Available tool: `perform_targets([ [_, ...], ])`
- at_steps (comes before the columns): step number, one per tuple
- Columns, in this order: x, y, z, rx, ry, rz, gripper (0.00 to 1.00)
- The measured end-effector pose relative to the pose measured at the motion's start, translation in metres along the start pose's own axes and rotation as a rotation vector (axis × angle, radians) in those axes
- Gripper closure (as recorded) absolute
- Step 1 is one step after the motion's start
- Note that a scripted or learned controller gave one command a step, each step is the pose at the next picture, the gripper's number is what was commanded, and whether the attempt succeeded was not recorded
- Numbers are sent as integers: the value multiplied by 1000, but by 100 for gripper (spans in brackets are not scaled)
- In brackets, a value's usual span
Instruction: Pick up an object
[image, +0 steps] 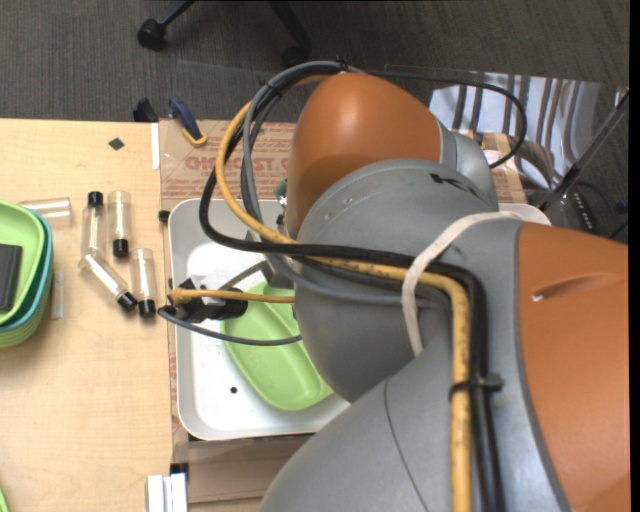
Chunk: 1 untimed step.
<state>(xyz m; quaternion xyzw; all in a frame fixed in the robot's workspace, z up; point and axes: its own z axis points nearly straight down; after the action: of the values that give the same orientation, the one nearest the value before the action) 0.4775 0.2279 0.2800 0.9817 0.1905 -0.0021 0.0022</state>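
Grey arm (440, 330) hogs the view, hanging over the white bin (200, 400). Green dish (275, 350) lies in that bin, half tucked under the arm. Can't tell the claw's state; best bet's a slow, centred drop onto the dish rim.

A lab: sample vials (110, 250) on a wooden bench (80, 400), robot arm (420, 300).
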Motion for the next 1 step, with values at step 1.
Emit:
perform_targets([
  [1,0,0,55,0,0,178,100],
])
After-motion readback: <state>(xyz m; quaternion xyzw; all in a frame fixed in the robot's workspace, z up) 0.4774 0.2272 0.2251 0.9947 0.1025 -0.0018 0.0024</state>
